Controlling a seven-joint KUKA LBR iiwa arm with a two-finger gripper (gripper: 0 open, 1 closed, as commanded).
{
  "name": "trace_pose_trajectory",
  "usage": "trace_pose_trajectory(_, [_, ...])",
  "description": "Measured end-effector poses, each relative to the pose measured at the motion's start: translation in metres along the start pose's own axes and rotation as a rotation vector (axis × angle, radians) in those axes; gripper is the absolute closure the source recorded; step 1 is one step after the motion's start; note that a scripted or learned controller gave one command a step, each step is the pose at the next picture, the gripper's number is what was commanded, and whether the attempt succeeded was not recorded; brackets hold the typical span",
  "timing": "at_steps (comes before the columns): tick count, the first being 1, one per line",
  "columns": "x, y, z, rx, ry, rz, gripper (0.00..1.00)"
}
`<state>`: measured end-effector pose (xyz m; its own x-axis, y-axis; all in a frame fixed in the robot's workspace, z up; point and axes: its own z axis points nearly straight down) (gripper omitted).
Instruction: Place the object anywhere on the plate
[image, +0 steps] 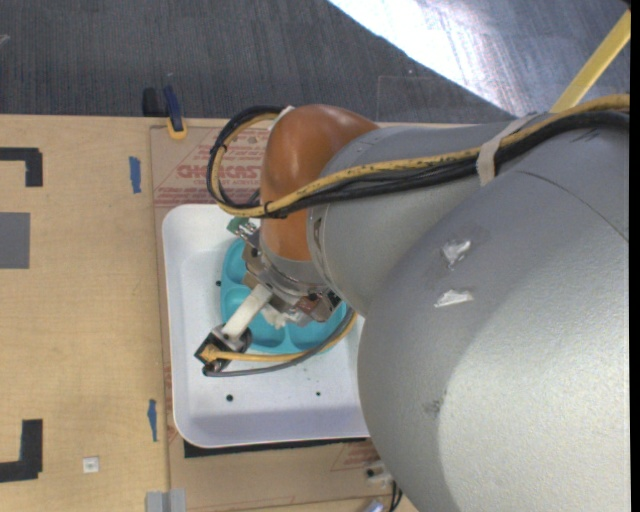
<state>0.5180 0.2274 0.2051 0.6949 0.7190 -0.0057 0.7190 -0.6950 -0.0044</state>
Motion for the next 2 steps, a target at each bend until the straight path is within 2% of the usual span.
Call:
trace_pose_trajectory(1, [-0.017,-0.015,0.066,0.004,-0.006,0.151,1.00])
trace_pose_trajectory(2, [0.017,0.088,-0.107,-0.008,0.014,0.148,1.00])
